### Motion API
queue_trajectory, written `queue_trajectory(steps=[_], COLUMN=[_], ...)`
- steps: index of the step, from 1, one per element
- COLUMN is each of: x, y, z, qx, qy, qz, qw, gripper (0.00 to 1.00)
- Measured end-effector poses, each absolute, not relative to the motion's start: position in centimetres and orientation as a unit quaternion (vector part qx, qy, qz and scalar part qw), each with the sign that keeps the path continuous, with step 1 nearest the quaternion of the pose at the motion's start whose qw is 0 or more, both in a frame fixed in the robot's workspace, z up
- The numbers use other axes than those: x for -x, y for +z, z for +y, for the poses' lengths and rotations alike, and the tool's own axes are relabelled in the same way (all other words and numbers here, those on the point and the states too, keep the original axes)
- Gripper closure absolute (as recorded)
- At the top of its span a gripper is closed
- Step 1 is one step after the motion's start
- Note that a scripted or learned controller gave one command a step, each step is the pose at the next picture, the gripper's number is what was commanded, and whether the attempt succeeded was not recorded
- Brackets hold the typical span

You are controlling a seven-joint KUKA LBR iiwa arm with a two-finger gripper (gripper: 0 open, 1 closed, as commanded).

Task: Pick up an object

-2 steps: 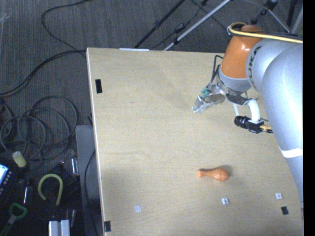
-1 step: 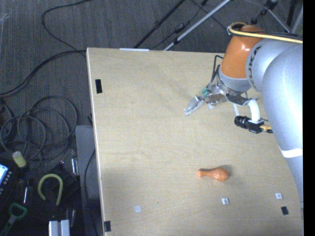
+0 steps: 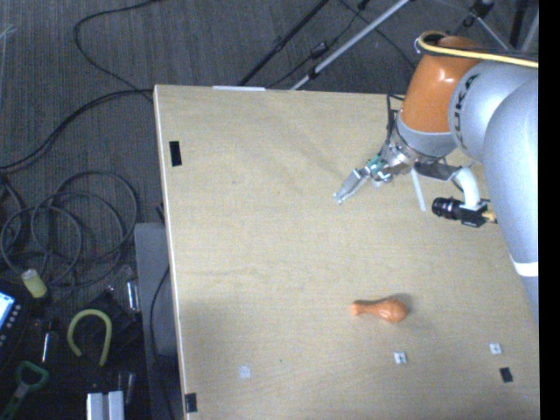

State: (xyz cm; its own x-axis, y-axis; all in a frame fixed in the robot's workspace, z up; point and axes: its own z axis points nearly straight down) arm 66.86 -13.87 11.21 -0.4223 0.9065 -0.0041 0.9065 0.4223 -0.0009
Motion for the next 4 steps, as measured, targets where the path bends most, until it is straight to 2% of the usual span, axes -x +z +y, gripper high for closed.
queue_trajectory(steps=[1, 2, 3, 4], x=[-66.8, -66.9, -66.9, -66.8], y=[8.4, 9.4, 23.4, 18.0], z=[-13.7, -13.6, -16.1, -12.4], qx=[-0.493, -0.493, -0.589, -0.647], qy=[-0.0013, -0.0005, -0.001, -0.0002], qz=[0.87, 0.87, 0.808, 0.762], qw=[0.001, 0.001, 0.001, -0.001], gripper=[0.0, 1.0, 1.0, 1.0])
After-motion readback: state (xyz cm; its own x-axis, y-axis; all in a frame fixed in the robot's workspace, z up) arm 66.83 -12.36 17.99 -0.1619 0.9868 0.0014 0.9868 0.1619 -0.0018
